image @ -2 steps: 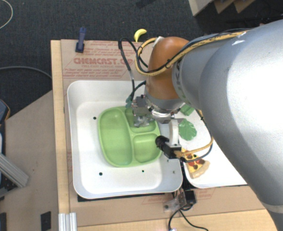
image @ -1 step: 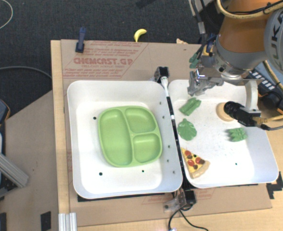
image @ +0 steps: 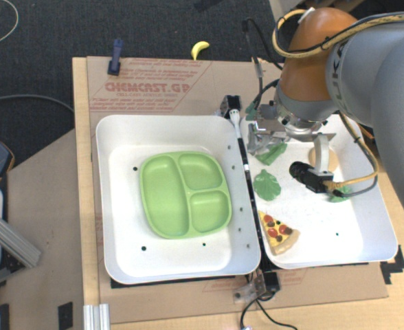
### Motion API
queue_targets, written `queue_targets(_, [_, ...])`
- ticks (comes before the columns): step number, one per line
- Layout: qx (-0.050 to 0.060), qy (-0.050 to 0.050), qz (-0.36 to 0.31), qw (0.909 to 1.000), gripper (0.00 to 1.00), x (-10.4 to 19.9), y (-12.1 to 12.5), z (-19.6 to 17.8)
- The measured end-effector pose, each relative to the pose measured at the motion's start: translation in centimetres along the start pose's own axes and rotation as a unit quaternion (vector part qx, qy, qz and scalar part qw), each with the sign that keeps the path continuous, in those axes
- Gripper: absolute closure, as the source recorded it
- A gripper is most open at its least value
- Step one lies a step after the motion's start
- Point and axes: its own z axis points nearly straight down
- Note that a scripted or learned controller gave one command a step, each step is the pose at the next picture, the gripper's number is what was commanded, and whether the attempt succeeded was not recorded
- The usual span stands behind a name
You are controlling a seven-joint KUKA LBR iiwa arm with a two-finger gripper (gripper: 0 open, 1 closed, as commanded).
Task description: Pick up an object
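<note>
green leaf [image: 266, 184] lies in the right bin [image: 367, 249] near its left wall, a pizza slice [image: 279, 232] toward the front-left corner. gripper [image: 265, 137] hangs low at the bin's back-left, over another green bit [image: 273, 152]; can't tell if it's apart or together, prob. not holding anything. step: approach/descent. next: settle over one item & close squarely.
</note>
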Motion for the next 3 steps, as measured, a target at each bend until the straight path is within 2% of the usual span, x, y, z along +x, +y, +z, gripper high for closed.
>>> queue_targets(1, [-0.002, 0.001, 0.0, 1.0, 1.0, -0.4, -7.4, -8.3])
queue_targets(2, [0.001, 0.0, 0.002, 1.0, 1.0, -4.1, -7.5, 0.2])
queue_targets(3, [-0.001, 0.001, -0.001, 1.0, 1.0, 2.5, -11.7, -0.3])
